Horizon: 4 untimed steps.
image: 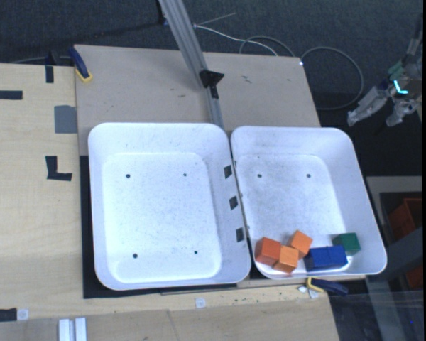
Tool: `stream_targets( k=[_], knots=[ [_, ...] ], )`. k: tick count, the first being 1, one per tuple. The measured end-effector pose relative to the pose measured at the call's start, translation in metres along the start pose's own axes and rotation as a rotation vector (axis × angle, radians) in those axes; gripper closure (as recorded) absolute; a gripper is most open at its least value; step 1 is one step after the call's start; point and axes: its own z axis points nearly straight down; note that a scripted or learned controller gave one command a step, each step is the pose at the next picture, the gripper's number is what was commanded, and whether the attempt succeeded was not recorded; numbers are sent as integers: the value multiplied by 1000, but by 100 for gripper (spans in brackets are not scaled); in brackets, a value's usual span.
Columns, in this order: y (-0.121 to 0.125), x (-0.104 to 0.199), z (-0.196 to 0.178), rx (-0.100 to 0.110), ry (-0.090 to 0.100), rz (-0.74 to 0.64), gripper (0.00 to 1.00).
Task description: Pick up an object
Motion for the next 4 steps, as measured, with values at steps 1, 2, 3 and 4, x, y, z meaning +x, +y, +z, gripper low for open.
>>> stream_targets(
  k=[1, 2, 3, 4],
  knots=[
    [0, 0, 0, 0, 0, 0, 0],
    [8, -1, 20, 2, 0, -1, 0],
    [30, -1, 43, 1, 0, -2, 0],
    [69, 0, 39, -2, -1, -3, 0]
  ],
)
